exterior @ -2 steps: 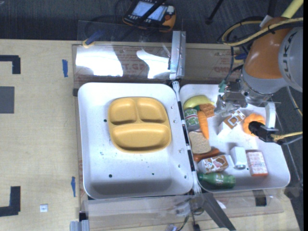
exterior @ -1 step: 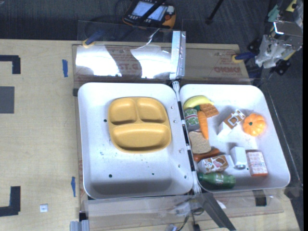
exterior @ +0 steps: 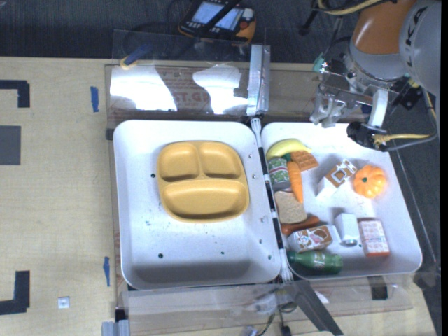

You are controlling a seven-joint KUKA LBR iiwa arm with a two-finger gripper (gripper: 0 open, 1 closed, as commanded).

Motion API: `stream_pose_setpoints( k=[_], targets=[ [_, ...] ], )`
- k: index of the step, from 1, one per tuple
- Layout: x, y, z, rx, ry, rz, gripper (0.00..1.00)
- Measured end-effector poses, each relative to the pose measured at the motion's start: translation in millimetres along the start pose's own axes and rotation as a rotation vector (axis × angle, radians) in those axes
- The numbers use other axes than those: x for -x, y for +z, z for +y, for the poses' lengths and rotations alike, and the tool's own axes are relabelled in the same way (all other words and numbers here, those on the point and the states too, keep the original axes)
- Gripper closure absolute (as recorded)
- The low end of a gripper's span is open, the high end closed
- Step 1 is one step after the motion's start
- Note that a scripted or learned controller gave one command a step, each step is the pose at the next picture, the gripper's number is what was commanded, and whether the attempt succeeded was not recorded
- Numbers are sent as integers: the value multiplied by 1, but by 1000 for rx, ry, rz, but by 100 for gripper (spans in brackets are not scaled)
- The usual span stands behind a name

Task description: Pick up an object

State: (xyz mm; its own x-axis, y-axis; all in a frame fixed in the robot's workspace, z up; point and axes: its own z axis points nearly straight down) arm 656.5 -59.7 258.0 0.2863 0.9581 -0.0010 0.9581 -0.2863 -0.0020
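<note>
The right white bin (exterior: pixel 409 219) holds a scatter of toy food pieces. Along its left wall, from twelve o'clock to six o'clock, lie a yellow plastic banana (exterior: pixel 287 147), a small green-labelled can (exterior: pixel 279 174), an orange plastic carrot (exterior: pixel 296 181), a brown slice of toy bread (exterior: pixel 289 206), a red sausage-shaped piece (exterior: pixel 302 225), a small brown-and-white printed carton (exterior: pixel 312 239) and a dark green bottle lying on its side (exterior: pixel 316 260). A ridged orange cracker-like piece (exterior: pixel 304 161) sits just beside the banana, at its four o'clock. Toward the bin's three o'clock side are a small brown-and-white box (exterior: pixel 340 174) and, just beside it, a round orange toy pumpkin (exterior: pixel 369 181). Lower, near five o'clock, a white cylinder-shaped cup (exterior: pixel 347 227) rests just beside a red-and-white rectangular box (exterior: pixel 373 236).

The gripper (exterior: pixel 334 108) hangs above the bin's far rim at about twelve o'clock, well apart from every piece, with nothing visible between its parts. Whether it is spread or closed cannot be told. Above it, the grey arm with its orange band (exterior: pixel 381 30) reaches in from two o'clock.

The left white bin (exterior: pixel 133 236) carries a yellow three-compartment plastic tray (exterior: pixel 203 180) near its centre. Both bins rest on the light wooden bench (exterior: pixel 49 187). Beyond the bins at twelve o'clock, a black handheld control pad with a lit screen (exterior: pixel 215 17) lies on the dark floor.
</note>
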Motion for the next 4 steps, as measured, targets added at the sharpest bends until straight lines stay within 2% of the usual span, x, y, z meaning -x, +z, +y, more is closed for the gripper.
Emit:
stream_pose_setpoints(
  k=[1,2,3,4],
  targets=[
    [-35,-39,-24,3,109,0,100],
    [-51,-6,-73,-2,-71,0,100],
    [-65,-80,-18,3,-11,0,100],
    [-95,-70,-17,4,114,0,100]
  ],
)
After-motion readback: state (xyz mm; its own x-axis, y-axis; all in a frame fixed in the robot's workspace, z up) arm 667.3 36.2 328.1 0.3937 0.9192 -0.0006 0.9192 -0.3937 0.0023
